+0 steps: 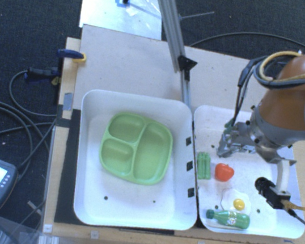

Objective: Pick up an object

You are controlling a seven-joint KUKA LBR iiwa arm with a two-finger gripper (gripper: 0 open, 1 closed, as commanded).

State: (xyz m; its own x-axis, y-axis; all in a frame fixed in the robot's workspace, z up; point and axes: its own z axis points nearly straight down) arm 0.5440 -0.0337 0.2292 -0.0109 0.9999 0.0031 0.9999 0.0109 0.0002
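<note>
Gripper (pixel 226 147) low over the back half of the right bin (pixel 213 119), hanging from the grey wrist with the orange band above it. Whether the claw is spread or closed cannot be told from this angle; nothing seen pinched in it. Just in front of it, apart from it, a red toy (pixel 224 172): small, rounded, glossy, tomato-like, no clear long axis or pointing direction. Beside that, towards the left bin, a green block (pixel 204 166): flat, ribbed, oblong, long axis running front to back, parallel to the wall the two bins share and close to it. Further forward, a fried-egg toy (pixel 236 202): flat white patch, yellow yolk on top. Near the bin's front rim, a green bottle (pixel 229 218) lying on its side, pale label around the middle, long axis across the bin, narrower neck end pointing towards the left bin; it sits just in front of the egg. Left bin (pixel 86 194) holds a pale green divided plate (pixel 137 148), three compartments, lying flat near the middle.
</note>
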